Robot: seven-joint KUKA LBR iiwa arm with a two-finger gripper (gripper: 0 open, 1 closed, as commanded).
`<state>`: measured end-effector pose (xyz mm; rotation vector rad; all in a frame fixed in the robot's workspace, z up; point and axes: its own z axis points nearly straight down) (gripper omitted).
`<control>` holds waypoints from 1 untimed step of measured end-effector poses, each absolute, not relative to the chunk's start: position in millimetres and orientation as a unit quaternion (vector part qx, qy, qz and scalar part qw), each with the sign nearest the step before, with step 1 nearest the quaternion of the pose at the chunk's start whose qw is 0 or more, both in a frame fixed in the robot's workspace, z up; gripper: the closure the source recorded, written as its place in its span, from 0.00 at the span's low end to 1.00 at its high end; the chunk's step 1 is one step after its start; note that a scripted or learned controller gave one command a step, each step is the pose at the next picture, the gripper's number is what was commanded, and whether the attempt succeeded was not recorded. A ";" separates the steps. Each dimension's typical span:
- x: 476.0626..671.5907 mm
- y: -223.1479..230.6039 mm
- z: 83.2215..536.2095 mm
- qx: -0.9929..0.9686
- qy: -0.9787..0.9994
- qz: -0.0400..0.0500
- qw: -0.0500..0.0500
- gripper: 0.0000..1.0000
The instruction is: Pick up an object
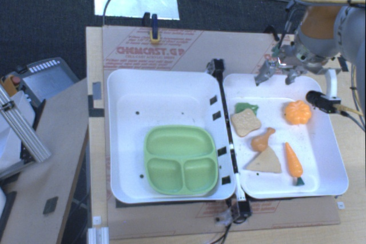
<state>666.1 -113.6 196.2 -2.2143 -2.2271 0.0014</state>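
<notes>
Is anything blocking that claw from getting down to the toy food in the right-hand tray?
Nothing visible does. The gripper hangs over the right bin's far edge, and the pumpkin, bread slice, drumstick and carrot lie uncovered and spread apart below it.

2 bins [171, 80], 1 green tray [180, 160], 6 toy foods [297, 112].

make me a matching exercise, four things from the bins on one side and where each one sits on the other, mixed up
Things:
1. green tray
2. pumpkin
3. carrot
4. bread slice

Places:
A. right bin, along its near right side
B. left bin, near front
C. right bin, by the divider, beside a green leafy piece
D. right bin, far right, below the gripper

Pairs: 1-B, 2-D, 3-A, 4-C
</notes>
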 end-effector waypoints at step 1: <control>664.7 -117.9 134.4 -0.707 -0.708 0.001 0.001 0.00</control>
